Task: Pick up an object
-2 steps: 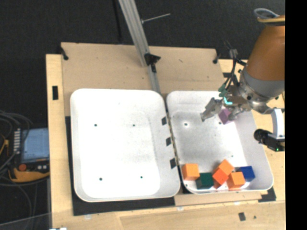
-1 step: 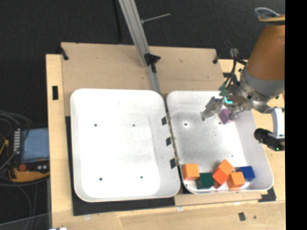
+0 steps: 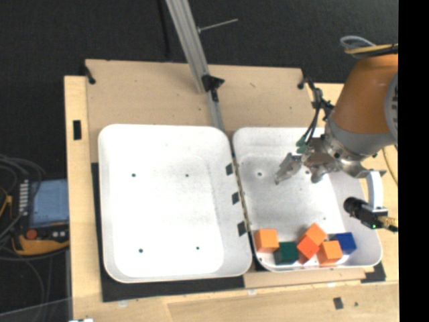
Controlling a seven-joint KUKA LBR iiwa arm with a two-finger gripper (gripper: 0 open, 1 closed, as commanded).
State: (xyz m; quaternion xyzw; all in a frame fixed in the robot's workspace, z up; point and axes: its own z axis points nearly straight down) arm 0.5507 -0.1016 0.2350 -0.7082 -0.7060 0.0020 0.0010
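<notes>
Several small blocks lie along the near edge of the right bin [image 3: 268,153]: an orange cube [image 3: 267,239], a dark green cube [image 3: 288,253], a tilted orange block [image 3: 310,240], another orange cube [image 3: 330,251] and a blue cube [image 3: 346,242]. My gripper [image 3: 300,172] hangs over the middle of that bin, farther back than the blocks and apart from them. It is open, its two fingers spread with nothing between them. The grey and orange arm [image 3: 365,106] reaches in from the right.
The left bin [image 3: 167,200] sits beside the right one, with a row of black clips [image 3: 236,196] along the divide. A slanted metal rail [image 3: 191,39] rises from the back of the bench. A blue box and cables [image 3: 43,210] lie off the bench's left side.
</notes>
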